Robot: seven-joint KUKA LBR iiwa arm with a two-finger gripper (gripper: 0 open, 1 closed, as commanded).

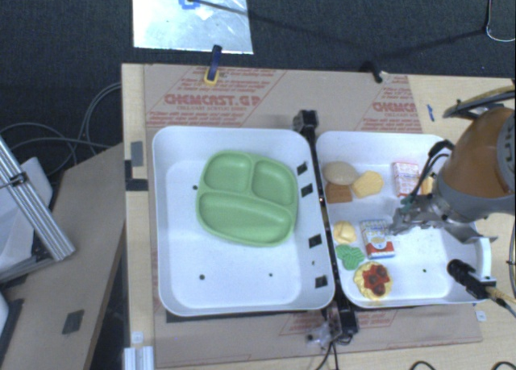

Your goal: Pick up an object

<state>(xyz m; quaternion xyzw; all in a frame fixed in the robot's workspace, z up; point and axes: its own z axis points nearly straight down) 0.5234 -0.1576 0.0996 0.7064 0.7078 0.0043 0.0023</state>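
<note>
A green divided plate [247,197] lies in the left white bin [173,223]. The right white bin [419,276] holds toy food: a tan bun [339,172], a yellow piece [368,184], a pink packet [405,175], a small red and white carton [377,243], a green leafy piece [350,257] and a small pizza [374,279]. The gripper [405,221] sits low just right of the carton; whether its jaws are spread or pressed together cannot be told.

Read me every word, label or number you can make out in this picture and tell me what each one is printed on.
"CHEMCAST GP" in red, reading upside down, on the brown paper-covered sheet under the bins.
A second red print on the same sheet, upper right: too blurred to read.
Small red-and-white packet and small printed carton in the right bin: print too small to read.
</note>
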